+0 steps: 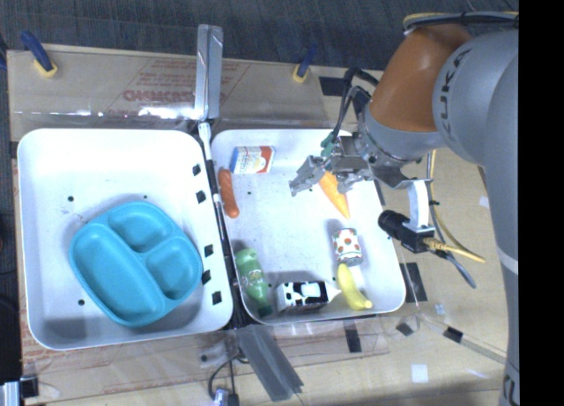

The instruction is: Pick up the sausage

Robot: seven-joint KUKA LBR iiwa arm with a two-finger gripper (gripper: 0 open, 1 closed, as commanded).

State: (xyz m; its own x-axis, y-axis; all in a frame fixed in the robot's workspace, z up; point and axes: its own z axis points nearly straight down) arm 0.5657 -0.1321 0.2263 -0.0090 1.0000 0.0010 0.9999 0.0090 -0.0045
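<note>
The sausage (228,194), a short orange-red link, lies in the right bin (282,219) against its left wall, pointing roughly up and down. My gripper (326,177) hovers over the upper right part of the same bin, well to the right of the sausage. It is open, with an orange carrot (337,196) lying just beneath and between the fingers. Nothing is held. The sausage is fully in sight and untouched.
The right bin also holds a white-and-red carton (253,159) at the top left, a green bottle (251,274), a black-and-white box (304,294), a banana (353,289) and a spotted cup (346,246). A blue divided plate (137,259) sits in the left bin (44,219).
</note>
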